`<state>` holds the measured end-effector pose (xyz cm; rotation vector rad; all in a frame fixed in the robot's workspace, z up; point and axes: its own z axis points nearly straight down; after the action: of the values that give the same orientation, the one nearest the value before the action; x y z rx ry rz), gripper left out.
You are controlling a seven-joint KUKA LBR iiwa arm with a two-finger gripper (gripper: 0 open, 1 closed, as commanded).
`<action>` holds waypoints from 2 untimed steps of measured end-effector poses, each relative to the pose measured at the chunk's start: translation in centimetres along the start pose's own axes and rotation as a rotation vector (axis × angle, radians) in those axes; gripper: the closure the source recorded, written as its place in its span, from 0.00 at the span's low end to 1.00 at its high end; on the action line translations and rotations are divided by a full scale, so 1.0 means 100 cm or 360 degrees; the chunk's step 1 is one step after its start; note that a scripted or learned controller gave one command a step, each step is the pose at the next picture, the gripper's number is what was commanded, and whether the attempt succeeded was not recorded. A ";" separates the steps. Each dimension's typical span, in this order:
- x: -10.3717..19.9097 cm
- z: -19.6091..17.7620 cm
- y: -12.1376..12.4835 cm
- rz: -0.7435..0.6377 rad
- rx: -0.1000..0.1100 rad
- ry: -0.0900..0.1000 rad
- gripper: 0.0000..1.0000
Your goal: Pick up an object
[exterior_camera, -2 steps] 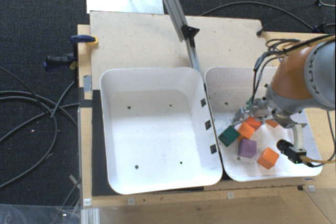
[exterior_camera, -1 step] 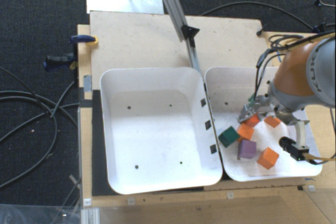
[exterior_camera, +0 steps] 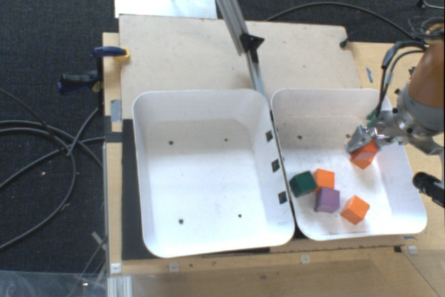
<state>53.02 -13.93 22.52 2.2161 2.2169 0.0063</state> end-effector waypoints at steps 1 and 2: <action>0.001 -0.007 0.001 -0.0008 0.0004 0.0003 1.00; 0.092 0.037 0.017 -0.0020 0.0017 0.0010 1.00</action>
<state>54.72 -4.73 18.78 2.2101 2.2394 0.0015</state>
